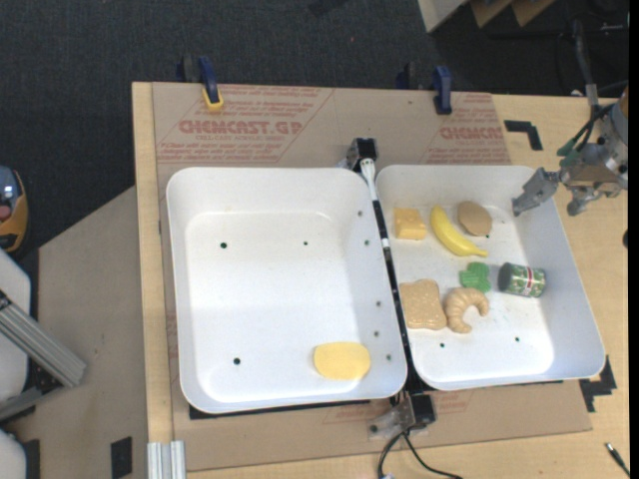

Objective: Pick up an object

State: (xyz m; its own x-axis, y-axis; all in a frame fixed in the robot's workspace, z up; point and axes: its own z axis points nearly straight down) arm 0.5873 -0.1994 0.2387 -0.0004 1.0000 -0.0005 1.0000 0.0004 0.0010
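1. Worktop point(300, 118): brown board with red lettering, carrying two shallow white bins side by side; two clamps sit on its far edge.
2. Left bin point(190, 267): holds one flat yellow disc point(341, 360), lying near the bin's near right corner.
3. Right bin point(559, 307): holds the remaining items, grouped in its left and middle part.
4. Cheese block point(409, 224): yellow-orange, far left of the right bin, just beside the banana.
5. Banana point(455, 235): yellow, lying at a slant between the cheese block and the brown bun point(474, 219).
6. Green piece point(476, 275): small, near the middle, just beside the can point(522, 280), which lies on its side.
7. Toast slice point(422, 304): tan, close to the divider; the croissant point(465, 307) touches or nearly touches its right side.
8. Gripper point(559, 196): at the right bin's far right rim, over its edge, its two fingers spread apart with nothing between them; well apart from every item.
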